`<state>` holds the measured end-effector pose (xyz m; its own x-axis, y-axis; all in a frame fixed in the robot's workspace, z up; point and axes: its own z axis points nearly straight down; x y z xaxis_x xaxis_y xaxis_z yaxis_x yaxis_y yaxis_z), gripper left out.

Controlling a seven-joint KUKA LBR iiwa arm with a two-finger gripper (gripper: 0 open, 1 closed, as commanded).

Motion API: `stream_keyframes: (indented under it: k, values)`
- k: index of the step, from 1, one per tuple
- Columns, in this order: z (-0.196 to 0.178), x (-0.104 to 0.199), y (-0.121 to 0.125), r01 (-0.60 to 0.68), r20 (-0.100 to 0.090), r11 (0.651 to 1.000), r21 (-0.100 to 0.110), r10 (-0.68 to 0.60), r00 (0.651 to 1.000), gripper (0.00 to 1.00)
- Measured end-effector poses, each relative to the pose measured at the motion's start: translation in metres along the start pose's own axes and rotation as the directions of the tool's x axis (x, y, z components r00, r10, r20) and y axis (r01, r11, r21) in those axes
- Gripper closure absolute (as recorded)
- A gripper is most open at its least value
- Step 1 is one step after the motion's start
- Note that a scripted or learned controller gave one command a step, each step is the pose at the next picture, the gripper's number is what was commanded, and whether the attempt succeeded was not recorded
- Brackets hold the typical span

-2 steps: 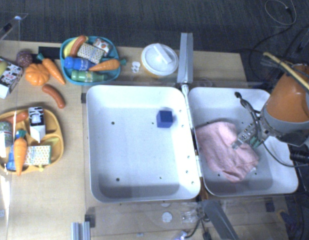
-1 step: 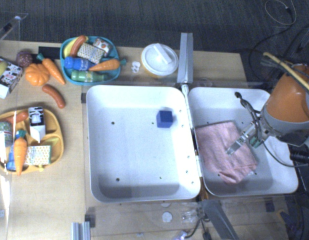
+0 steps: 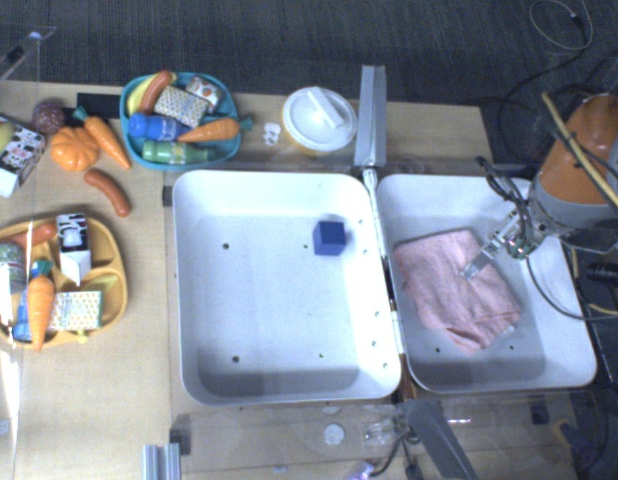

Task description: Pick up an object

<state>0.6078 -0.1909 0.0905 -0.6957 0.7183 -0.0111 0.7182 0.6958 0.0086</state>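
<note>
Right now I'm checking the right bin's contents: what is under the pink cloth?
The pink cloth lies flat in the right bin, with bare white floor showing around it. The gripper is at its upper right edge. Anything beneath the cloth is covered, so I cannot tell.

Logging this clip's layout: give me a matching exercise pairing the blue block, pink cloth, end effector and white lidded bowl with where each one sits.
Things:
1. blue block
2. pink cloth
3. end effector
4. white lidded bowl

Places:
A. on the bench behind the bins
B. lying in the right bin
C. over the cloth's upper right part
D. in the left bin, near its right wall

Pairs: 1-D, 2-B, 3-C, 4-A
</note>
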Motion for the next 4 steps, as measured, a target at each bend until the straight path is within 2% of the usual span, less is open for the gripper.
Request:
stream_keyframes:
  k: [1, 2, 3, 4]
  values:
    - [-0.001, 0.019, 0.017, 0.151, 0.003, 0.989, 0.002, -0.151, 0.989, 0.0]
    - [-0.001, 0.007, 0.0, 0.298, 0.001, 0.955, -0.001, -0.298, 0.955, 0.0]
    - [-0.001, 0.041, 0.032, 0.321, 0.002, 0.947, 0.0, -0.321, 0.947, 0.0]
    - [0.0, 0.041, 0.088, 0.175, 0.0, 0.985, -0.002, -0.175, 0.985, 0.0]
